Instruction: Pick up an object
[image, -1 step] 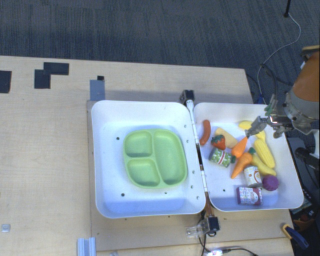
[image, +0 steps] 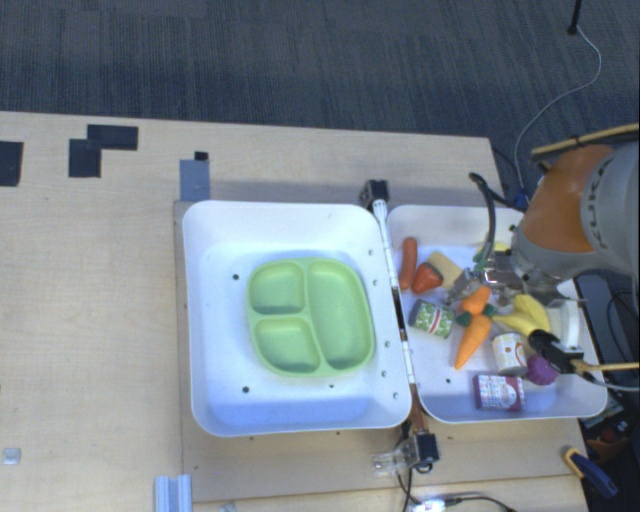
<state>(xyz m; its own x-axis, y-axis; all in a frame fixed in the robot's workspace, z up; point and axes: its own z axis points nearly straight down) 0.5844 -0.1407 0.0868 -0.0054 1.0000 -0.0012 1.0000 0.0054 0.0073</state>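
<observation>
While the arm (image: 585, 215) reaches in from the right, its gripper (image: 483, 283) sits low over the right bin (image: 440, 400), in the thick of the toy food pile. Cannot tell from this slanted overhead shot how wide the gripper is set or whether anything is in it; the wrist hides that part.

Camera view, relative to the gripper: a small orange carrot piece (image: 476, 299) lies right under it, touching or nearly so. A longer carrot (image: 470, 341) runs just below that, pointing toward the near wall. A red strawberry-like piece (image: 426, 279) is just to the left, an orange-red sausage shape (image: 408, 261) a bit further left. A green-labelled packet (image: 432, 318) is down-left, near. A yellow banana (image: 528, 312) is just to the right, partly under the arm. A white carton (image: 508, 352), a purple piece (image: 541, 371) and a red-labelled can (image: 497, 391) are further down, apart from the gripper. The left bin (image: 215, 400) holds a green divided plate (image: 310, 316), well apart to the left.

Step, as I judge it: descent onto a target, grasp not confirmed. Likely target is the small carrot piece. Next move calls for closing squarely on that one item, then lifting straight up. Neighbours crowd close, so a glancing grip or a double pick looks possible.
</observation>
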